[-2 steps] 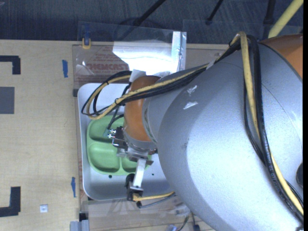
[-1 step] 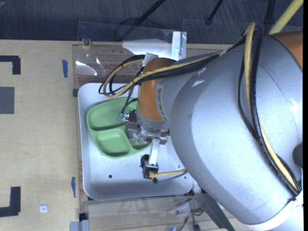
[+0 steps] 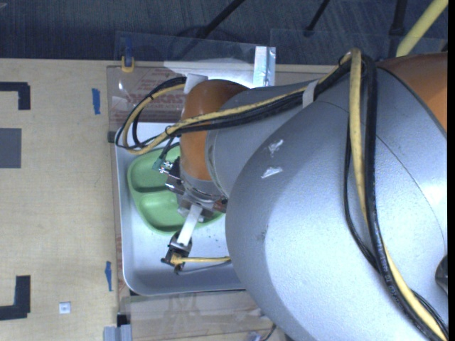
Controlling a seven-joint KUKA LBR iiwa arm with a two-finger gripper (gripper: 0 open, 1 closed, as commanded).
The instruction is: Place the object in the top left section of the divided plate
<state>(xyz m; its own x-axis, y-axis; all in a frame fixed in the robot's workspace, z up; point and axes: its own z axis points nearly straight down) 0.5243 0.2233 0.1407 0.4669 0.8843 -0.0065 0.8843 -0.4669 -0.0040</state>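
The green divided plate [image 3: 151,187] lies in the white bin [image 3: 142,272], toward its left wall. Two of its sections show at the left, one above the other, and both look bare. My arm reaches in from the right and covers the rest of the plate. My gripper [image 3: 190,199] hangs straight down over the plate's middle, seen from above under the orange wrist band [image 3: 202,130]. The arm hides whatever lies beneath it.
The arm's big grey body [image 3: 320,212] blocks the right half of the view. A yellow-and-black cable [image 3: 153,105] loops over the bin's far left corner. Bare bin floor shows in front of the plate. The wooden bench [image 3: 57,190] stretches to the left.
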